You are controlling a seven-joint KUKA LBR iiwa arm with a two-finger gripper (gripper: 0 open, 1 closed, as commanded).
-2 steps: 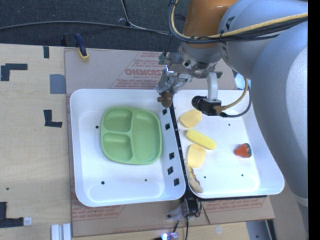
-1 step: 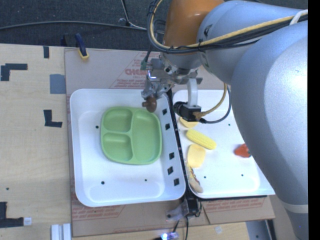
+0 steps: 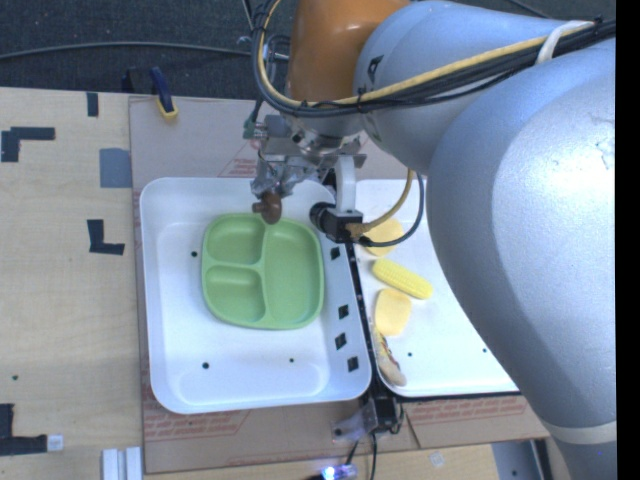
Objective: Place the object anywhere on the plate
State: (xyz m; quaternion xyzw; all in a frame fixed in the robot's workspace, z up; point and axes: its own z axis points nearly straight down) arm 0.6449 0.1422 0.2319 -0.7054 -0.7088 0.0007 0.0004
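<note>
Above the plate's far edge: the hand (image 3: 270, 190) is seen, with a small brown object (image 3: 268, 208) at its tip.
Hand state: the object seems to be clamped between the fingers, though the tips are hard to make out.
Plate: a green plate with compartments (image 3: 263, 273) is lying in the left bin (image 3: 170, 298).
Object handling: it is judged light and small, perhaps rounded and easy to slip; a grip across its middle is advised.
Right bin (image 3: 450, 363): a corn cob (image 3: 402, 277) and yellow pieces are kept there, well apart from the plate.
</note>
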